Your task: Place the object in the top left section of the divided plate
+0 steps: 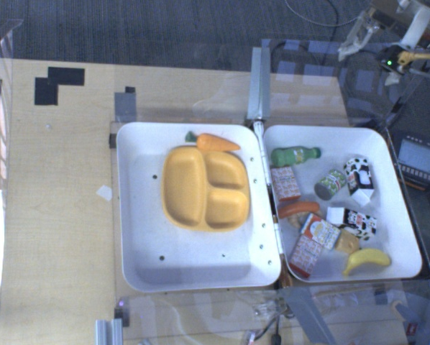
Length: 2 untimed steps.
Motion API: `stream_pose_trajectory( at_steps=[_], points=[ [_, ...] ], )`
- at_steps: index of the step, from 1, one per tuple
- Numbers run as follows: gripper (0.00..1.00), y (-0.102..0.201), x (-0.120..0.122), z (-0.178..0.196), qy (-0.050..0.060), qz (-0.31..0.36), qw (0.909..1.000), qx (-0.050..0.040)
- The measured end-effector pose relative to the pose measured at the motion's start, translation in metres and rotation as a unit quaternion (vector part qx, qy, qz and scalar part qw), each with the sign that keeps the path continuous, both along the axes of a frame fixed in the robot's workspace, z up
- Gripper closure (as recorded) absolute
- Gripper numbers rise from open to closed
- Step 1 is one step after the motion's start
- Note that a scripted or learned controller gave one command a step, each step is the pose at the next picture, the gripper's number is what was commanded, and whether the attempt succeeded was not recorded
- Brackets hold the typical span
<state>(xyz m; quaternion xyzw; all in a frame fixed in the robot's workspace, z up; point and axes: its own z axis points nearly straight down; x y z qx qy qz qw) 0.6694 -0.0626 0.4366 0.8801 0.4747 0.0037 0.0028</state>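
Note:
A yellow divided plate [204, 189] lies in the left white bin [139, 257], with one long section on its left and two smaller ones on its right. An orange carrot with a green top [216, 143] rests on the bin floor just beyond the plate's far edge, touching or nearly touching the rim. The arm's gripper [359, 38] hangs at the top right, beyond the far edge of the right bin [405, 214] and well away from the plate. Nothing shows in it.
The right bin holds several items: a green bottle [295, 154], a red box [285, 183], a can [331, 184], two cow-patterned cartons [359, 175], a sausage [298, 208], a juice box [319, 230] and a banana [366, 260]. A metal divider [257, 85] stands between the bins.

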Motion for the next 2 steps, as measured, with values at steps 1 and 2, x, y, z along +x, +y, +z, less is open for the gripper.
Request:
stream_pose_trajectory(
  at_steps=[1, 2],
  points=[
    [0.0, -0.017, 0.0, -0.016, 0.002, -0.049, 0.9988, 0.0007],
    [0.0, -0.085, -0.009, 0.0, 0.0, -0.237, 0.9714, 0.0018]
  ],
)
